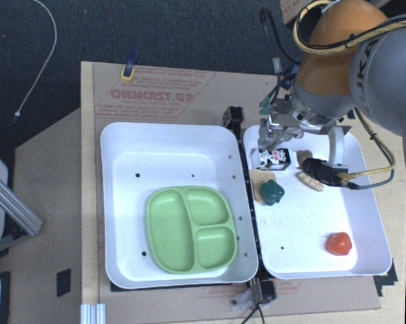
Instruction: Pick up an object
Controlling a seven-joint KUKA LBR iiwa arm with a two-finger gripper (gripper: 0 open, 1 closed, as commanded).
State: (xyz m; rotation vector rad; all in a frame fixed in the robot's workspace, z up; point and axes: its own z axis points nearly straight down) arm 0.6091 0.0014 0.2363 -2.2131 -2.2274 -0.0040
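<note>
Camera view: metal tool point(274, 149), grip state unclear, above small patterned block point(273, 158); round red ball point(339, 243) apart.

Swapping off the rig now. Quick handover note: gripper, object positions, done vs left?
Gripper: low over the back left corner of the right bin, above a small black, white and red object. No grasp to be seen.
Right bin: dark green lump resting on a tan piece, a tan stick-like item, a red-orange ball-like item near the front.
Left bin: green divided plate.
Done: nothing lifted.
Left: the whole pick.
</note>
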